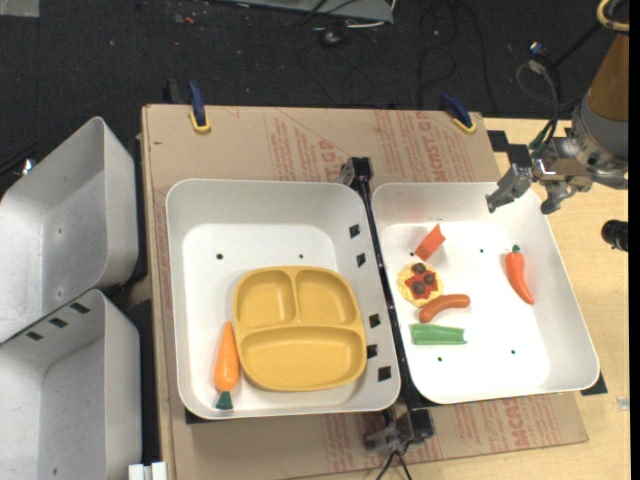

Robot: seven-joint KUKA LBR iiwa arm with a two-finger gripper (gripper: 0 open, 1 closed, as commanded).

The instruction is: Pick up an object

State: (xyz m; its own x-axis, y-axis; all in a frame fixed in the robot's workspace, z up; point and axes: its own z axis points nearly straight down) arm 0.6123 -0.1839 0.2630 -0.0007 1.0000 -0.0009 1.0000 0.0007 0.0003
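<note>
- We log one gripper [527, 190] at the upper right, hanging above the far right corner of the right bin [570, 343]. Its jaws stand spread apart with nothing between them; two dark fingers [503, 190] point down and outward over the bin's rim.
- We count five candidate items in the right bin, none yet lifted:
  - an orange pepper [519, 273], nearest the gripper, lying alone toward the right side;
  - a red wedge-shaped piece [430, 242] near the left wall;
  - a small yellow round piece with dark berries on top [420, 282], just below the wedge;
  - a sausage [444, 307], touching or just beside the yellow piece;
  - a green bean-like strip [438, 336], lowest of the group.
- We record in the left bin [190, 268] a yellow divided tray [300, 328] and a carrot [226, 364] lying just beside the tray's left edge.
- Both bins rest on a brown board [300, 138] on the counter.
- Progress, as we judge it: nothing has been picked. The gripper sits high and off to the corner, clear of every item. Choosing a target, descending, closing and lifting all remain.
- We judge the pepper the easiest reach, since it lies apart from its neighbours; the clustered pieces at left leave less room for the fingers.
</note>
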